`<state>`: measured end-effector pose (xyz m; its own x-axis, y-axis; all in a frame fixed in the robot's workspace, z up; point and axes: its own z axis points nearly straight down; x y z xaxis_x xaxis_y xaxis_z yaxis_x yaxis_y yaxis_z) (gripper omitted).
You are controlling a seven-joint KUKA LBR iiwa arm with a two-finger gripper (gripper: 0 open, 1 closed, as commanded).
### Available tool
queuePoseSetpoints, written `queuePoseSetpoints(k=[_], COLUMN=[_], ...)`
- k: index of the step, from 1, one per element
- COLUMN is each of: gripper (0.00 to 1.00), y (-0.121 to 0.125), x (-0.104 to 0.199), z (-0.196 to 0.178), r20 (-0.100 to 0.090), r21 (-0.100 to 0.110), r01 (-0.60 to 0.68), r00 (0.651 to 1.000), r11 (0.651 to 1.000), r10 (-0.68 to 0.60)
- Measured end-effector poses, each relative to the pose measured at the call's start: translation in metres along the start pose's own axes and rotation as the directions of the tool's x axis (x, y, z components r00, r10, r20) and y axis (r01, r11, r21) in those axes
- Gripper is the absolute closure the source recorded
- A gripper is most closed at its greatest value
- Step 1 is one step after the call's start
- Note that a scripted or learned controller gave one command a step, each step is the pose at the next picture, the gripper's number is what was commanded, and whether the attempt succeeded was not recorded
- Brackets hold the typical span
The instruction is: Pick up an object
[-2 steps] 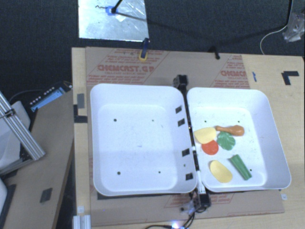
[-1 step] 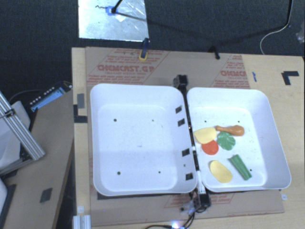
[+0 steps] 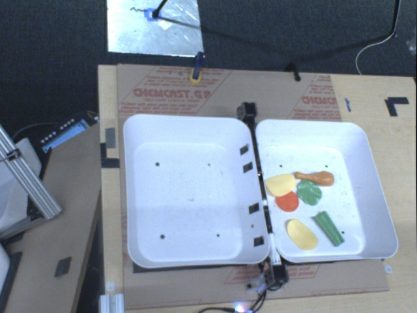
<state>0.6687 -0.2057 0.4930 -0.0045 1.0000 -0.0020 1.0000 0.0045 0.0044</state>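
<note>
Five small items cluster in the right bin (image 3: 365, 149), toward its left wall and near edge: an orange drumstick (image 3: 316, 177), yellow piece (image 3: 281, 184), green piece (image 3: 309, 193), red disc (image 3: 287, 202), yellow oval (image 3: 301, 234) and green stick (image 3: 329, 228).

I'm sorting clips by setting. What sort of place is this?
Most likely a robotics lab bench for pick-up trials: two shallow white bins sit side by side on a printed board, toy food such as a green strip lies in the right one, and cables trail over dark carpet.
</note>
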Motion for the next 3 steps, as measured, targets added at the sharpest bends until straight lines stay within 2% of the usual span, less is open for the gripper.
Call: queuePoseSetpoints(k=[1, 3], gripper=[1.0, 1.0], y=[-0.0002, 0.0002], x=[0.0051, 0.0005], z=[-0.0369, -0.0425], r20=[0.0, 0.0], r21=[-0.001, 0.001], r01=[-0.001, 0.001], r00=[1.0, 1.0], r11=[1.0, 1.0], r10=[0.001, -0.001])
